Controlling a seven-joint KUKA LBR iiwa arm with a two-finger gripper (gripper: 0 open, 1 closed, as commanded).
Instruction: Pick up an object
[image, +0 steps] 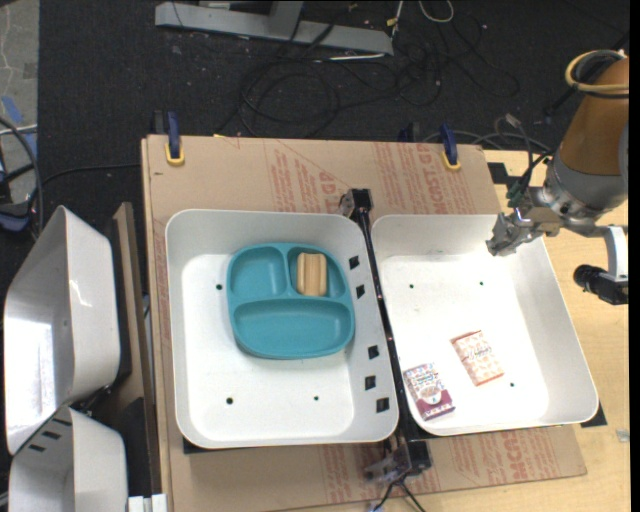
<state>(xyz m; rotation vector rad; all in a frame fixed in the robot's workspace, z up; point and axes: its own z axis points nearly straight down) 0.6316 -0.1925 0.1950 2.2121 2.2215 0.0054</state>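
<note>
Grey claw (503, 240) over right bin (520, 415) rim — nothing gripped.

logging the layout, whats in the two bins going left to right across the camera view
teal divided plate → tan block in the plate's upper right compartment → purple and white packet → orange and white packet → gripper above the right bin's far corner

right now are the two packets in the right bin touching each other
Apart. The camera view shows bare white bin floor between the purple packet and the orange packet.
</note>
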